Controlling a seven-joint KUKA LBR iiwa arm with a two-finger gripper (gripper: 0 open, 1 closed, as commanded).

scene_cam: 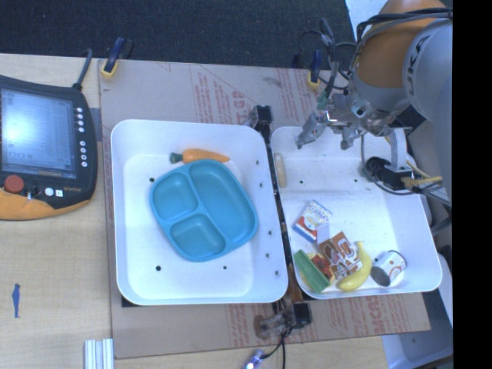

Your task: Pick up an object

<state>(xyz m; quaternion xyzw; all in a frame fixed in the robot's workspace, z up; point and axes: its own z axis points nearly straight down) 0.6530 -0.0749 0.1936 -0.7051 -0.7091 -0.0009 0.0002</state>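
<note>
My gripper (330, 135) hangs over the far edge of the right bin (407, 221), its two fingers spread apart with nothing between them, so it is open. At that bin's near left corner lie a small red and white carton (313, 222), a brown packet (336, 257), a green item (309, 270), a yellow banana (356, 273) and a white cup (389, 267) on its side. In the left bin (131, 229) a blue divided plate (202, 210) lies flat, with an orange carrot (202, 156) just beyond it.
A teach pendant (42, 148) lies on the bench to the left of the bins. A blue pen (15, 299) rests near the front left edge. A black clip (263, 115) stands at the far end of the wall between the bins.
</note>
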